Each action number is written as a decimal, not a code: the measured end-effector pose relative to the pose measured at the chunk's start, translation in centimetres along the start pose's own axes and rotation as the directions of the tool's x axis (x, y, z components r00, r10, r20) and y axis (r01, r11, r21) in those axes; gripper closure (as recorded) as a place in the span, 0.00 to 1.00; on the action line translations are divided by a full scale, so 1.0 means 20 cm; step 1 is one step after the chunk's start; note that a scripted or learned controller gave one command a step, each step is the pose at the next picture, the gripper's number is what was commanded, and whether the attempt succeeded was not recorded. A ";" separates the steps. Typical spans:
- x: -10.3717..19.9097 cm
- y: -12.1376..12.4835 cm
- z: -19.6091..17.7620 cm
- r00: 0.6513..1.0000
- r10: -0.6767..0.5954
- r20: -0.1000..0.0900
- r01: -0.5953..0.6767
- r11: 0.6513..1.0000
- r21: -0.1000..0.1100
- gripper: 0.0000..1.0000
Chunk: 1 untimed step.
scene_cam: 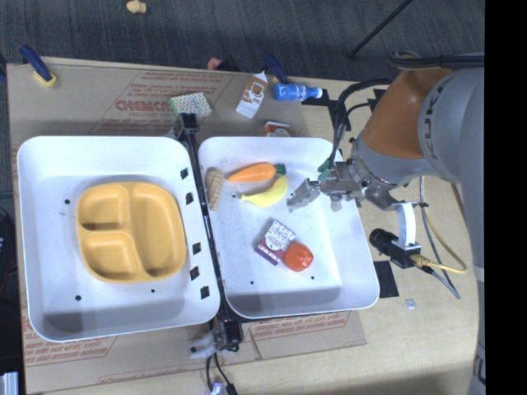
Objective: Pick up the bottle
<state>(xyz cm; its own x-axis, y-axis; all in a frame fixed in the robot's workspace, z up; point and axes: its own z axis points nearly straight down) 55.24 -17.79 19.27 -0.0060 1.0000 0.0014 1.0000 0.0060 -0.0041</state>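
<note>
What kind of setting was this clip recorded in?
Probably a robotics lab test bench: two white bins sit side by side on cardboard, toy food such as a carrot and banana lies in one, and a grey-and-orange arm reaches in.

Carrot [252, 172], banana [267, 192], tomato [298, 257]; yellow divided plate [130, 229].

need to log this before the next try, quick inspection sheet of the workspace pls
surface: cardboard-covered bench with two white bins
job's things: blue bottle lying on the bench beyond the right bin
clutter: carrot, banana, red item, purple packet in right bin; yellow divided tray in left bin
grippers: gripper over right bin beside the banana, holding nothing
cables: black and yellow cables near the arm
surroundings: dark carpet
</note>
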 end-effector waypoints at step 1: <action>0.00 0.00 -0.05 1.000 -0.005 -0.001 0.005 1.000 0.002 1.00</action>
<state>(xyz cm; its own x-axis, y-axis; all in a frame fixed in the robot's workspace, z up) 55.28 -17.76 20.28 -0.0108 0.9999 0.0021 0.9999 0.0108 -0.0060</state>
